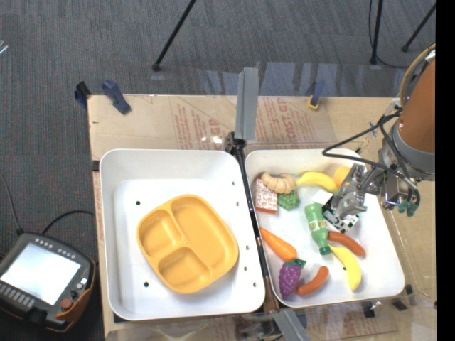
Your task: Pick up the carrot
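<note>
Nearest the lens, down at seven o'clock off the bench, sits a handheld control screen (39, 275), well apart from my work. My claw (343, 215) hangs over the right bin (394, 279), toward three o'clock in the view, low above the toys; whether it is released or clenched I cannot tell from this slant, and I see nothing caught in it. Just beside it at nine o'clock stands the green bottle (318, 224), and at five o'clock lie a red sausage (347, 242) and a banana (348, 266). At eleven o'clock from me a second banana (317, 180) curves along the far wall. The carrot (278, 245) lies at about eight o'clock from my claw, near the bin's left wall, its tip slanting toward the rim, with the purple grapes (288, 277) just below it at six o'clock and another sausage (313, 280) near those. I judge I am over the wrong cluster and must travel left across the bottle to reach it. In the left bin (117, 169) a yellow divided plate (186, 242) rests flat, likely waiting as a drop spot.
</note>
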Controlling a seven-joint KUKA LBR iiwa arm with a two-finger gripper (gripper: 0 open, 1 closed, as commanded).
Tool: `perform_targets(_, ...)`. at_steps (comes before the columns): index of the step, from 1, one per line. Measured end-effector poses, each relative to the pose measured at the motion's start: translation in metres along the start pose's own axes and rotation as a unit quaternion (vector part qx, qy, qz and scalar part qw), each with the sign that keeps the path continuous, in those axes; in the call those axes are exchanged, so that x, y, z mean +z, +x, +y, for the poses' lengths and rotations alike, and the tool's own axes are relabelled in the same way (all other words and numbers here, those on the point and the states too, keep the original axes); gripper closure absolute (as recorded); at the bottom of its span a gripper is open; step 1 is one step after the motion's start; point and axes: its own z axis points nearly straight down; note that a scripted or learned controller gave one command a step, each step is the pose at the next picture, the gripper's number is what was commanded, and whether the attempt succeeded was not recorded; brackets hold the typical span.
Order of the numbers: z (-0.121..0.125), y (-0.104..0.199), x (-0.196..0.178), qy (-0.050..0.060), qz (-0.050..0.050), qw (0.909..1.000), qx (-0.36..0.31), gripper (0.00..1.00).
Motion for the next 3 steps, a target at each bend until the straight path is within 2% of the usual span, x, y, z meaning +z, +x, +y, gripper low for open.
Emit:
perform_targets(1, 0.000, 0.002, 0.006, 0.001, 0.007, 1.0000, 0.000, 0.00)
perform_targets(2, -0.016, 0.021, 0.229, -0.001, 0.003, 0.9961, -0.088, 0.00)
perform_targets(3, -0.002, 0.030, 0.235, 0.000, 0.008, 0.9972, -0.074, 0.00)
